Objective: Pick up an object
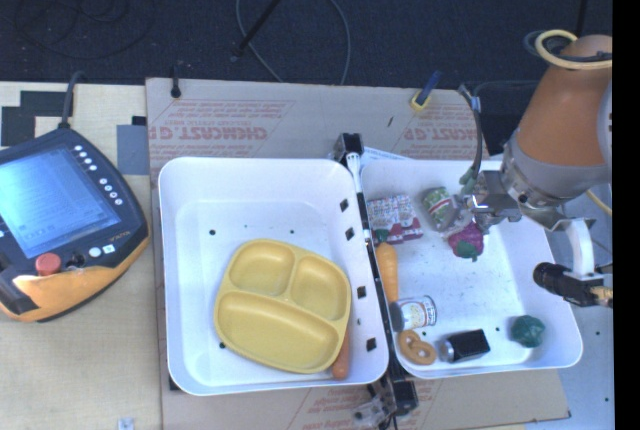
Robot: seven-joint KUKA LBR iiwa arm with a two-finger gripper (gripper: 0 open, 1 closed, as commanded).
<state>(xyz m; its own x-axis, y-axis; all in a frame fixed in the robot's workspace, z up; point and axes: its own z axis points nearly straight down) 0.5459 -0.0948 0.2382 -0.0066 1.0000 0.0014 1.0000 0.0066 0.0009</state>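
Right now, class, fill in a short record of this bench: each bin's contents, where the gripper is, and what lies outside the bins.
left bin: yellow divided plate; an orange stick-like item at the plate's lower right edge
right bin: orange carrot-like item, printed packet, green can, purple item, small can, black block, green lump, pretzel-like piece
gripper: over the right bin, just above the purple item; grasp cannot be judged
outside bins: teach pendant at left

Grey arm entering from three o'clock, orange band uppermost, wrist angled toward nine o'clock, gripper low at its tip
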